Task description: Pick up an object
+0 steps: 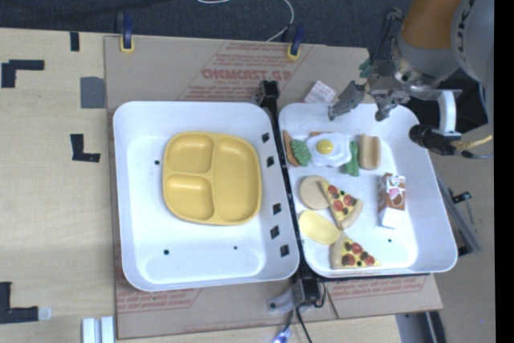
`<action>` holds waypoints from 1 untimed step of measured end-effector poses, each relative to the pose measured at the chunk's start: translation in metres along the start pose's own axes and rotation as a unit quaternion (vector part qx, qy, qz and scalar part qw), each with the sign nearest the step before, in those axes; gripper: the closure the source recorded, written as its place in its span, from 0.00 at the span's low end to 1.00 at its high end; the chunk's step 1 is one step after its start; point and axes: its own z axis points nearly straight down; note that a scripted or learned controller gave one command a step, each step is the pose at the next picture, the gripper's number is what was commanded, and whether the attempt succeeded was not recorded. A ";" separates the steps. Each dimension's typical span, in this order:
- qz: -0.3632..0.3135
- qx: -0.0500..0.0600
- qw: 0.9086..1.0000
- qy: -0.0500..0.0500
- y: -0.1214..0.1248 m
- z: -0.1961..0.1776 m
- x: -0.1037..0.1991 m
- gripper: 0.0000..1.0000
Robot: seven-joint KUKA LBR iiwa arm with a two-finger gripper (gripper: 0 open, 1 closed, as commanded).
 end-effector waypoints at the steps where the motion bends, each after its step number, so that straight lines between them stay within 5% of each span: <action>1: 0.001 0.003 1.000 0.000 -0.017 0.091 -0.025 0.00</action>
